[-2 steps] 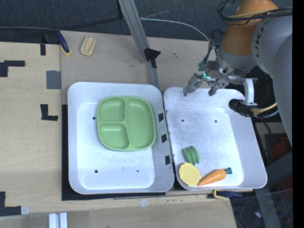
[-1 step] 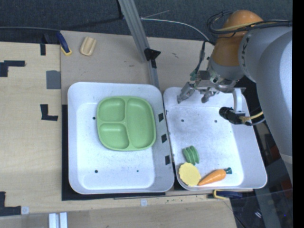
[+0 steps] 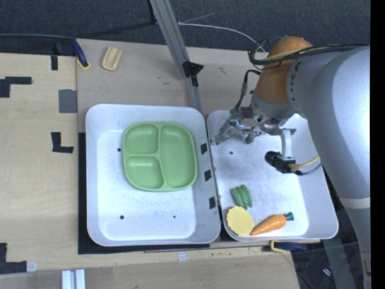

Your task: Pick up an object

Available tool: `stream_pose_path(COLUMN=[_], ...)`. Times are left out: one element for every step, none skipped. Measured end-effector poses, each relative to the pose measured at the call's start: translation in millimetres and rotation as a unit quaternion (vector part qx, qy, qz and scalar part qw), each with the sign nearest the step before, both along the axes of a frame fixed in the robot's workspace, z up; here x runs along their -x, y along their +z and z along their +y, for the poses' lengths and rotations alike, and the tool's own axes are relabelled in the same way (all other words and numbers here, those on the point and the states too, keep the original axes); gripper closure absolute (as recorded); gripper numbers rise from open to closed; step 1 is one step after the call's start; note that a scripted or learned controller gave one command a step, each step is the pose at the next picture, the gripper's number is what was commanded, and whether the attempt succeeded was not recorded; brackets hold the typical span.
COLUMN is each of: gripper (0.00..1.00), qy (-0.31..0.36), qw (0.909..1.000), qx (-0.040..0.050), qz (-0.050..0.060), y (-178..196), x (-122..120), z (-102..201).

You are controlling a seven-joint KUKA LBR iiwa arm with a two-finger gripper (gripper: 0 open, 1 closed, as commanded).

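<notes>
My gripper hangs over the far left corner of the right bin, its two metal fingers spread open with nothing between them. Near that bin's front edge lie a small green ribbed vegetable, a yellow round piece and an orange carrot with a green tip. All three lie well toward the front of the bin from the gripper. A light green divided plate lies in the left bin.
The grey arm with its orange band covers the right bin's far right side. A black connector with a yellow cable hangs below the wrist. A slanted metal pole rises behind the bins. A tan block rests on the bench.
</notes>
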State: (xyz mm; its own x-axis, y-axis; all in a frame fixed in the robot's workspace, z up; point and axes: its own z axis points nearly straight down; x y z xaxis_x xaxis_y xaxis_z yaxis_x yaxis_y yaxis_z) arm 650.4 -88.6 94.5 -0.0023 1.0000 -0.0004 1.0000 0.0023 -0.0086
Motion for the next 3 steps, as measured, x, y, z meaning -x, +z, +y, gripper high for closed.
stream_pose_path(gripper=[0.00,1.00,1.00], qy=[0.000,0.001,0.000], qw=[1.0000,1.0000,1.0000], qx=[0.0006,0.0002,0.0002], qz=[-0.003,-0.003,-0.007], y=[-7,4,61], x=[1,0,-6], z=[0,1,-6])
